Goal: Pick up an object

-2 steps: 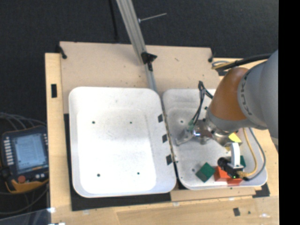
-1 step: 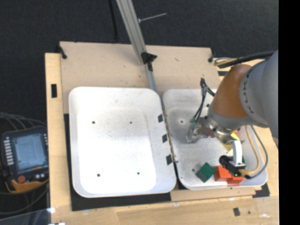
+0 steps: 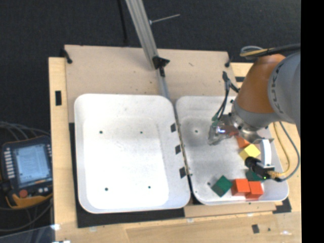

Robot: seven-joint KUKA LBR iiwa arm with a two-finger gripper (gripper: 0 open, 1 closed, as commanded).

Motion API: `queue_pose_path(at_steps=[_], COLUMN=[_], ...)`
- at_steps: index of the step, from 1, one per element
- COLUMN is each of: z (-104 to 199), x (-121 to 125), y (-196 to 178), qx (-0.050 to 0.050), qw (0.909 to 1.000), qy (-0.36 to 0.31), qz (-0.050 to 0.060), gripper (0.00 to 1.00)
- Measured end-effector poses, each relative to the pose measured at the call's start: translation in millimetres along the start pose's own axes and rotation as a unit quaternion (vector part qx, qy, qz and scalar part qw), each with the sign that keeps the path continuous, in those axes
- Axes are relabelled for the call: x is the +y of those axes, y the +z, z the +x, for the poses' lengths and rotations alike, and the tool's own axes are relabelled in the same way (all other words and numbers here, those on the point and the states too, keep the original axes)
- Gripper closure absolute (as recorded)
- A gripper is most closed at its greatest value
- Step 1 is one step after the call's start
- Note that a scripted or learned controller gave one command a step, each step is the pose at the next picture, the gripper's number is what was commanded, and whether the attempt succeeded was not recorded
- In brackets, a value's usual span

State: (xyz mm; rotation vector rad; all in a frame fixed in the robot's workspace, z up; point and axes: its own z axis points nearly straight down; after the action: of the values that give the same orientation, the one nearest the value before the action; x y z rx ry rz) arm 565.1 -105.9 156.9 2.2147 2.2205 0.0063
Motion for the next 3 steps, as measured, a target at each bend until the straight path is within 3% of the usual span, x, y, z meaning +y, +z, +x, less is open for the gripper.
queue_pose_path(at_steps=[2, 3], z=[-5.4, 43.5], x=[5.4, 19.8], y=[-90.9, -98.2], qx=[0.0, 0.001], qw=[1.0, 1.0], qy=[-0.001, -0.002], qz=[0.0, 0.002], gripper=[1.0, 1.0])
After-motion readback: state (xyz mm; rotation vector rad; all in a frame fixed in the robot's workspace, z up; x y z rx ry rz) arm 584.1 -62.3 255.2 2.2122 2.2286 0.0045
